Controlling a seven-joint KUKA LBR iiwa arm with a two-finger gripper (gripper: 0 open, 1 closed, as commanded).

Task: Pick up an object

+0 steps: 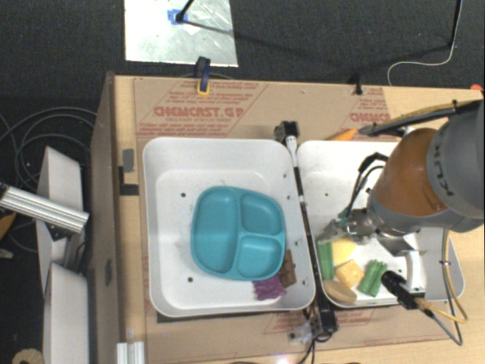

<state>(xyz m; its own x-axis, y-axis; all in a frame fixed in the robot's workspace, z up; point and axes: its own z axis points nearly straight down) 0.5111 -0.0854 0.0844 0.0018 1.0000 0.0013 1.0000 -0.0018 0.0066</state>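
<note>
Hovering over right white bin point(455, 283): grey-orange arm point(424, 180); pincer point(350, 226) state cannot be told; yellow block point(348, 273) ungrasped.

Dark carpet point(61, 44), cardboard-covered bench point(227, 105)

Bench point(227, 105): centre of frame, bearing two bins side by side.
Left bin point(170, 279): centre-left. Holds a divided plate point(236, 232) in its middle; a small clump point(267, 288) just below the plate's lower right corner, with a small block point(289, 271) touching it on the right, against the bin's right wall.
Right bin point(326, 173): centre-right. Arm point(424, 180) reaches over it from the right edge of frame. Along the bin's lower edge, left to right: a stick point(326, 260), a wedge point(348, 273) with a rounded piece point(339, 293) below it, another stick point(371, 277).
Sheet point(182, 21): upper left of frame, on the floor behind the bench.
Cables point(38, 139): left edge of frame.
</note>
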